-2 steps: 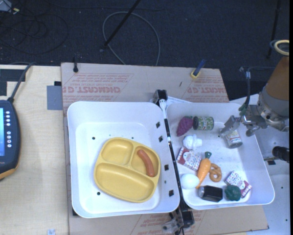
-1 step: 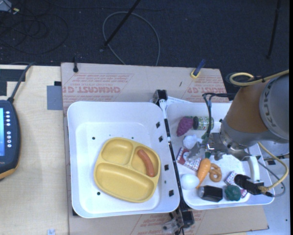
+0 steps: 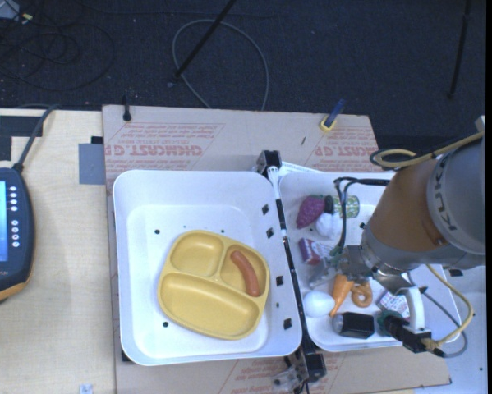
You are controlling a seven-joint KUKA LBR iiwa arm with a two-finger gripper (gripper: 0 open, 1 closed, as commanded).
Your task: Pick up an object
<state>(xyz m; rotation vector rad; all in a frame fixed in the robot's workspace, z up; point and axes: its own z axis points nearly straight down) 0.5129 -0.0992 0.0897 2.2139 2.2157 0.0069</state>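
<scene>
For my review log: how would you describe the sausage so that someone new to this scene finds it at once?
Start at the left white bin, which holds a yellow divided tray. The sausage lies in that tray's upper right compartment, against the tray's right edge. It is the bin's one reddish-brown, finger-shaped item; the other small things lie in the right bin, under the arm.

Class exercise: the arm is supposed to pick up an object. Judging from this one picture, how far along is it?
Done: a sausage already lies in the yellow tray in the left bin. In hand: the arm is low over the right bin, above the carrot, white egg and purple grapes. Left: nothing is visibly lifted, so grasping and raising an object remain.
</scene>
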